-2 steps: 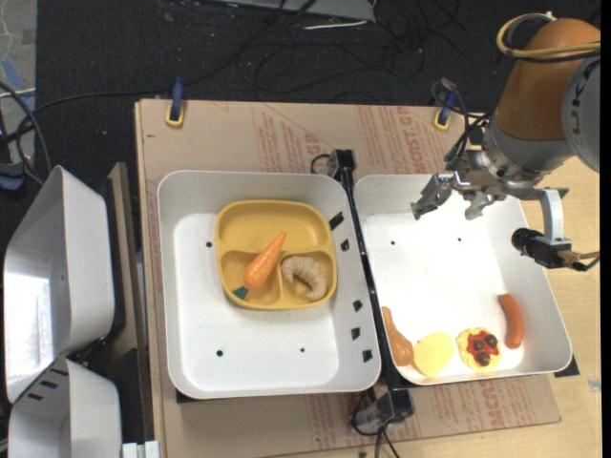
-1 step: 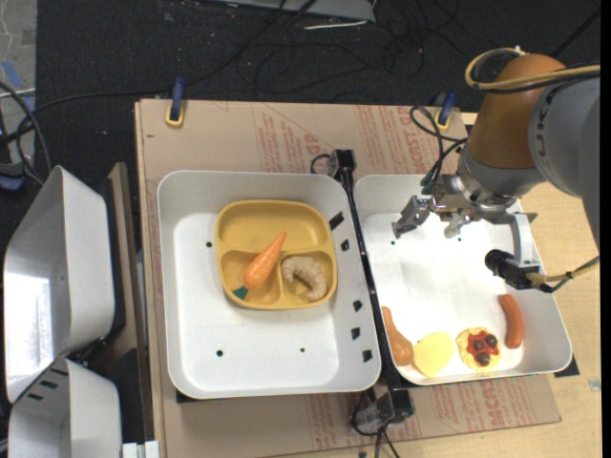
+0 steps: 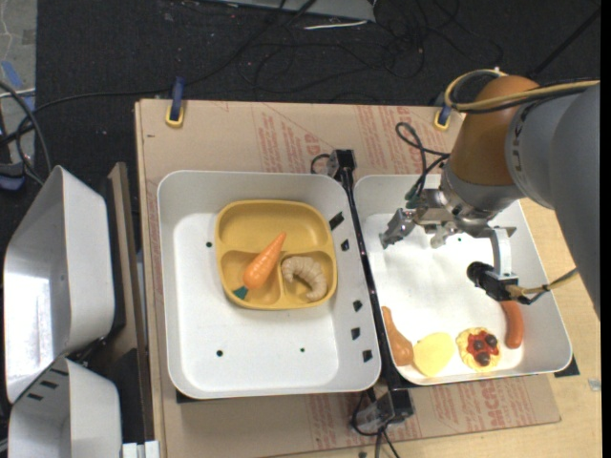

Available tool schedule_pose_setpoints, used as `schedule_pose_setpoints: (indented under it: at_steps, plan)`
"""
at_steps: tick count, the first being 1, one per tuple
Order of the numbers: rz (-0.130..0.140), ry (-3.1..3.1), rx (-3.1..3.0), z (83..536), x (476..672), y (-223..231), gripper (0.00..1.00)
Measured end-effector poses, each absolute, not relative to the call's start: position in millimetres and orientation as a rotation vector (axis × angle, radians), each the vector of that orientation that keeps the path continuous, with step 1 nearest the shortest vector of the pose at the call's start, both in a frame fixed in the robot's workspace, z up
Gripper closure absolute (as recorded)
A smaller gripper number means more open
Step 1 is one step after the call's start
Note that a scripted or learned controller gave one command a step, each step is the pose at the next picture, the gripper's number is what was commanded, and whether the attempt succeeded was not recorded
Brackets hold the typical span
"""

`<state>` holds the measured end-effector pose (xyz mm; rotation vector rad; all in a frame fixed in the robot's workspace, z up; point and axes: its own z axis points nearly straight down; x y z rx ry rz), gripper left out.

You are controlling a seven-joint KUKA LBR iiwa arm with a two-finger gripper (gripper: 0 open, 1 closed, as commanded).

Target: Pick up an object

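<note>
1. Bench [image 3: 286, 127]: carries two shallow white bins side by side. The left bin [image 3: 191, 351] takes the centre of the frame; the right bin [image 3: 544, 351] takes the right of the frame.

2. Arm [image 3: 554, 151]: enters from the right edge of the frame, with its orange band at upper right. The gripper [image 3: 412, 238] hangs over the upper left part of the right bin, near the divider between the bins. Its two fingers [image 3: 389, 236] stand apart, and bare white bin floor shows between them. Nothing is held.

3. Candidate objects, right bin: all four lie in a row along the lower edge, well apart from the gripper.
 - orange-brown drumstick [image 3: 397, 338], at lower left, lying along the left wall.
 - yellow disc [image 3: 433, 353], touching the drumstick's lower end.
 - small round tart [image 3: 479, 347] with red and dark topping, just right of the disc.
 - sausage [image 3: 515, 325], at lower right, lying roughly upright in the frame.

4. Candidate objects, left bin: a yellow divided plate [image 3: 234, 227] sits in the upper middle.
 - carrot [image 3: 264, 261], lying slanted across the plate's dividers.
 - pale shrimp [image 3: 305, 277], in the lower right compartment, just right of the carrot.
</note>
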<state>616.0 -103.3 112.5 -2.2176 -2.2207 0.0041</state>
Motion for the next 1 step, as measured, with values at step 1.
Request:
schedule_pose_setpoints:
  at_steps: [1]
  plan:
    - [0.0, -2.221, -2.223, 125.8, 617.4, -103.7, 1.0]
